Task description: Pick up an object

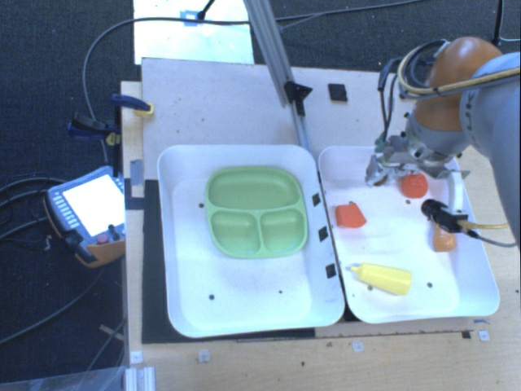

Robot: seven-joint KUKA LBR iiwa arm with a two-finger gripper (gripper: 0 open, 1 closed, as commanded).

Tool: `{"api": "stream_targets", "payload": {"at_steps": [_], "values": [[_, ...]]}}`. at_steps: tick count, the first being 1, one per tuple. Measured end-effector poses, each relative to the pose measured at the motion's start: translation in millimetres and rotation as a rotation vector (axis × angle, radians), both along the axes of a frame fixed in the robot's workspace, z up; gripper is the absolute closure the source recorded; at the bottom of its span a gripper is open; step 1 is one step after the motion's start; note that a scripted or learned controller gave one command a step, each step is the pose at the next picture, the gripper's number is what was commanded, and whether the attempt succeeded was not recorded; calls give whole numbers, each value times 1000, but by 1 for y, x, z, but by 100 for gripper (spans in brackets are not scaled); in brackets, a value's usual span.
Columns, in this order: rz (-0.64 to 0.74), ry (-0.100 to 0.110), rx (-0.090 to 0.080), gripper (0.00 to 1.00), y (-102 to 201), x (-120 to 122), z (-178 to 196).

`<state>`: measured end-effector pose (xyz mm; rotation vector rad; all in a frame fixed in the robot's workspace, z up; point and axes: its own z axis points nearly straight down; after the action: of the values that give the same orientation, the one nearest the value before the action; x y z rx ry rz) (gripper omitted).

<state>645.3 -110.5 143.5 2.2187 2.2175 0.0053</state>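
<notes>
Gripper (389,172) over right bin (480,300), jaws' state unclear, orange object (444,239) partly hidden by cable.

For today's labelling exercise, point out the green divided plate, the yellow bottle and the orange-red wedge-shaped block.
Green divided plastic plate (256,212), camera view: on the ridge between its compartments.
Yellow plastic bottle (386,278), camera view: middle of its body.
Orange-red wedge-shaped block (350,215), camera view: centre of its top face.

text: none legible | pendant (88,210) screen: glare-white, unreadable | bins, bench: no labels legible
</notes>
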Motion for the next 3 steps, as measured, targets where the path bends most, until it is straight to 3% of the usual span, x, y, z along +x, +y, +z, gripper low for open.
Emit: {"api": "stream_targets", "payload": {"at_steps": [2,3], "values": [[0,-1,0,100,-12,-5,104],[9,4,2,100,36,-9,92]]}}
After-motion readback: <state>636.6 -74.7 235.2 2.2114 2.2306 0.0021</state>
